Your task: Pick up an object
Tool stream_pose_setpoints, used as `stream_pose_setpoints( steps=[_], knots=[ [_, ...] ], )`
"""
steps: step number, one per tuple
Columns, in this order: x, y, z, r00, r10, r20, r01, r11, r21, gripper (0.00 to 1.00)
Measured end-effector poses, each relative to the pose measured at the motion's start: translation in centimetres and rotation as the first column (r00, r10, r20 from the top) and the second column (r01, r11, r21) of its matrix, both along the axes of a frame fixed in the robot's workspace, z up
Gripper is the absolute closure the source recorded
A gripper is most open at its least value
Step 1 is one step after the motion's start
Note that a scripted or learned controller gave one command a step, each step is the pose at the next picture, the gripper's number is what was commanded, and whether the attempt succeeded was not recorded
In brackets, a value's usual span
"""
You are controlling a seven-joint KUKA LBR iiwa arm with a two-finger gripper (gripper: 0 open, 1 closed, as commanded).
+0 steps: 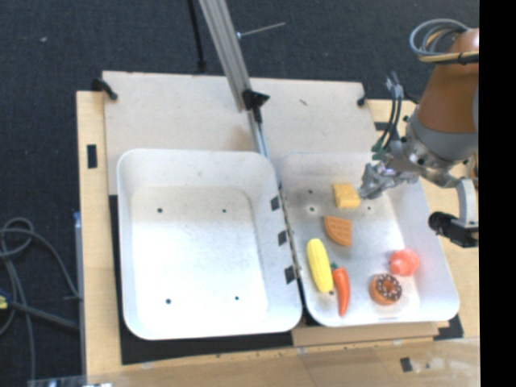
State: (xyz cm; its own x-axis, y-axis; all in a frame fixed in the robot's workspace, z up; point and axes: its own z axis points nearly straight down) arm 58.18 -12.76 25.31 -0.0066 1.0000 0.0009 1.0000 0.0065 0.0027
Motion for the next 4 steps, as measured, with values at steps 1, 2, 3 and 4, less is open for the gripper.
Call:
stream_pose_setpoints(
  steps=[1,2,3,4],
  knots=[
    [0.1,4.8,-1.1,1.000,-0.001,-0.002,0.001,1.000,0.000,1.00],
    [-0.2,10.0,0.0,1.000,0.001,0.001,-0.001,1.000,0.000,1.00],
    [0.0,14.3,-0.6,1.000,0.000,-0.005,0.000,1.000,0.000,1.00],
    [-0.5,19.8,0.1,1.000,0.002,-0.001,-0.002,1.000,0.001,1.00]
  ],
)
